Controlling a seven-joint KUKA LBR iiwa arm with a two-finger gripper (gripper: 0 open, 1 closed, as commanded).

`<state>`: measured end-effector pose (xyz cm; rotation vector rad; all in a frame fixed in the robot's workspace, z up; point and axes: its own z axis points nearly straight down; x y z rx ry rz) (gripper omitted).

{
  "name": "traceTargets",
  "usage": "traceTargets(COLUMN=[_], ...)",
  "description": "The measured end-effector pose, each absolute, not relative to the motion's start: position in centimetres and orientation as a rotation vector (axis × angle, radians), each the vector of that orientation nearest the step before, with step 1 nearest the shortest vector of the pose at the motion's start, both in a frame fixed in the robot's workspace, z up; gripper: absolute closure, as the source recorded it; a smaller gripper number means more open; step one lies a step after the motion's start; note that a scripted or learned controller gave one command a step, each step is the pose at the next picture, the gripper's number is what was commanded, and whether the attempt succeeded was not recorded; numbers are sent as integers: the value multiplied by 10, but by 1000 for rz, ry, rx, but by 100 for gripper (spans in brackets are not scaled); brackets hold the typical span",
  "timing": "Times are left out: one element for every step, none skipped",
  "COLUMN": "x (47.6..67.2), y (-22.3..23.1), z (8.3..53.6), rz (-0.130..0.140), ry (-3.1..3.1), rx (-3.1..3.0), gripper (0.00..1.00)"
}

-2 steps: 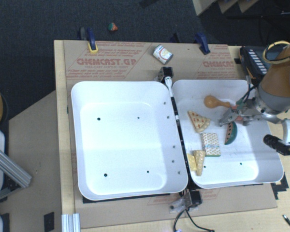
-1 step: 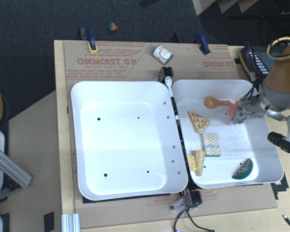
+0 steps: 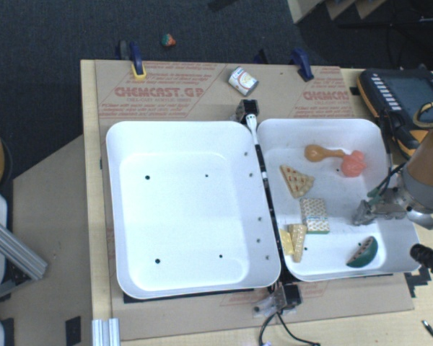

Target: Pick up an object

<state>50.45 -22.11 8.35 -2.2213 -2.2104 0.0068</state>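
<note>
The right bin (image 3: 361,130) holds several small items. An orange spoon-shaped piece (image 3: 323,153) lies beside a pink ball (image 3: 353,163) near its far side. A tan waffle triangle (image 3: 296,181) sits mid-left, with a pale checked block (image 3: 315,215) below it and a yellow waffle piece (image 3: 295,241) at the near left. A green watermelon slice (image 3: 363,252) rests at the near right. My gripper (image 3: 370,210) hangs low over the bin's right side, just above the watermelon slice and right of the checked block. Nothing visible is held in it.
The left bin (image 3: 123,193) stands alongside, its rim meeting the right bin's. A small white box (image 3: 242,81) and two blue clamps (image 3: 136,55) sit on the board behind. A black and yellow pendant (image 3: 404,99) lies at the far right, close to the arm (image 3: 426,182).
</note>
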Motion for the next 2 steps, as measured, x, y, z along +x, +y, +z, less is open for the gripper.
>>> traceTargets(x=[509,510], y=[-220,-221], z=[95,105], rz=[-1,-1], ry=[-2222,-2223], rx=[-2225,-2227], gripper=[100,100])
